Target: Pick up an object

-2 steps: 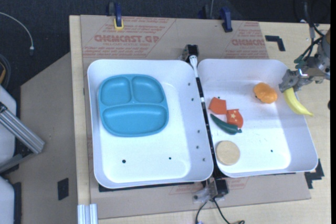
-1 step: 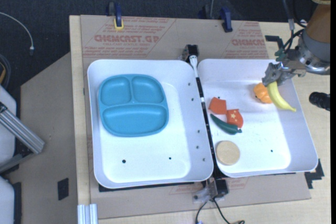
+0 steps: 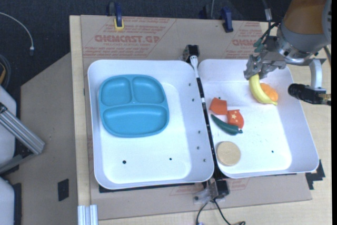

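Observation:
My gripper [image 3: 256, 70] hangs over the back of the right bin [image 3: 300, 134]. Directly under it is the upper end of a yellow banana [image 3: 257, 90], which curves toward the front. An orange piece [image 3: 270, 93] lies against the banana's right side. From this angle the gripper touches or nearly touches the banana's tip, and I cannot tell whether it grips it. Further left in the same bin lie an orange-red wedge [image 3: 218, 106], a red pepper-like piece [image 3: 236, 118], a dark green chili [image 3: 225, 125] and a round tan disc [image 3: 229, 153].
The left bin [image 3: 105, 160] holds a blue divided plate [image 3: 134, 105]. A black divider rail [image 3: 202, 113] runs between the bins. Blue clamps [image 3: 118, 14] [image 3: 227, 18] sit on the board's back edge.

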`<state>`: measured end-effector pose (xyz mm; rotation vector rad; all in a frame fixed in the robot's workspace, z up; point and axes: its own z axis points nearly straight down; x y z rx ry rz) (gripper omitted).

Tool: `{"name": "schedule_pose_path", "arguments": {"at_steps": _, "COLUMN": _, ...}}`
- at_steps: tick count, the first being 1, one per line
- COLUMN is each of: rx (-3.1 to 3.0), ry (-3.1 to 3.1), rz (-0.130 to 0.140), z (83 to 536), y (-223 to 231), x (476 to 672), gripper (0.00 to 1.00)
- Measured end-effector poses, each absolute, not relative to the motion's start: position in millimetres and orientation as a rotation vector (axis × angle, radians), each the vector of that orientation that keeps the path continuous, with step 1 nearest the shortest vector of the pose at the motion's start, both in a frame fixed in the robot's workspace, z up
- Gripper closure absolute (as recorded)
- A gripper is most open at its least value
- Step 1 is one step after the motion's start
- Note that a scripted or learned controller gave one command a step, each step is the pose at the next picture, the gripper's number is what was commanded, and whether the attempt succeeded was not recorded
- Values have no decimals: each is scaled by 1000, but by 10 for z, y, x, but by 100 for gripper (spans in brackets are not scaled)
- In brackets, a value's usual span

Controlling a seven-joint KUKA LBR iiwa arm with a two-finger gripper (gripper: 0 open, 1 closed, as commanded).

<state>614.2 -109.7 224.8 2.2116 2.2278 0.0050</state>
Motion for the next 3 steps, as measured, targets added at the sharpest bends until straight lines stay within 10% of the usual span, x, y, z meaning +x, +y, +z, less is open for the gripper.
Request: {"name": "schedule_pose_path", "arguments": {"at_steps": 3, "rx": 2214, "ry": 2226, "rz": 5, "z": 2270, "y": 615, "x": 6553, "gripper": 100}}
